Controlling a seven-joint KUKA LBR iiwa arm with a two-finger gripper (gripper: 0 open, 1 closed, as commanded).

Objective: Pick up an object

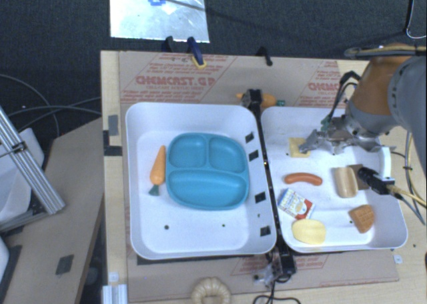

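The grey arm with its orange band reaches in from the right, bent low over the right white bin (399, 229), its claw (312, 143) angled down at the flat yellow cheese-like square (298, 147) near the bin's upper left; I cannot tell the claw's state. Below lie a glossy orange-red sausage (303, 179), a tan bread slice (345, 181), a small printed packet (294, 203), a pale yellow rounded lump (309, 231) and a brown crusty wedge (362, 218). The left white bin (143, 229) holds a blue divided plastic plate (205, 170) and an orange carrot (157, 166).

Red "CHEMCAST GP" print, upside down, on board (175, 77) under bins.
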